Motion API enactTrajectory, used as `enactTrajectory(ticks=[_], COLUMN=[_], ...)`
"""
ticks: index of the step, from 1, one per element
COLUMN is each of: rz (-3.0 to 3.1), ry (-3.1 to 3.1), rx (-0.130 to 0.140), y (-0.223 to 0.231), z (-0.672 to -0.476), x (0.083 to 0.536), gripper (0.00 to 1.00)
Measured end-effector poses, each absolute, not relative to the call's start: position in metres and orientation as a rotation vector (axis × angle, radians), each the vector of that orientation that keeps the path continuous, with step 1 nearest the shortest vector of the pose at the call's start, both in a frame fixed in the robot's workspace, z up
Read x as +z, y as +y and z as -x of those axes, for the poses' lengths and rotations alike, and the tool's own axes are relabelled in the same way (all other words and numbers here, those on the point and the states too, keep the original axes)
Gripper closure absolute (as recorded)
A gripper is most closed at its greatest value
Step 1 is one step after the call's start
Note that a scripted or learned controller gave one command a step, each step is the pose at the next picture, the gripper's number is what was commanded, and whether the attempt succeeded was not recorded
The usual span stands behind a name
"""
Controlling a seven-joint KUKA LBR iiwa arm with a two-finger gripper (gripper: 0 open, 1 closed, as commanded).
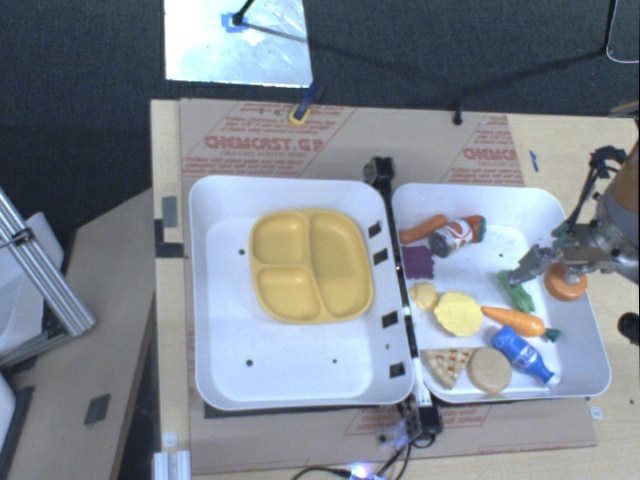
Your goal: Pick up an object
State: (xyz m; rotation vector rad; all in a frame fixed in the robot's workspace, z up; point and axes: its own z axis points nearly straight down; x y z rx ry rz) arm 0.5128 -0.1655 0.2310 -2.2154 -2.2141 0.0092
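My gripper [528, 266] hangs over the right bin [590, 368] — I cannot tell its state. The carrot [514, 319] lies just below it toward the bin's near edge, long axis running left to right.

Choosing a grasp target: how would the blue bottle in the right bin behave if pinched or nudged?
The blue bottle lies on its side, so a nudge would probably roll it. It looks like smooth toy plastic: likely stiff, light and a bit slippery. The carrot and the round tan piece crowd it.
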Motion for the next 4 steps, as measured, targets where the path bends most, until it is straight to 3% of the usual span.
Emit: enactTrajectory(ticks=[1, 2, 3, 4], rz=[2.219, 2.218, 2.231, 2.24], ry=[-2.226, -2.22, -2.238, -2.242], rx=[-0.001, 0.003, -0.012, -0.017], y=[-0.165, -0.168, -0.166, -0.169], z=[-0.515, -0.509, -0.517, -0.522], x=[0.237, 0.177, 0.121, 0.11], gripper=[0.0, 0.0, 0.0, 0.0])
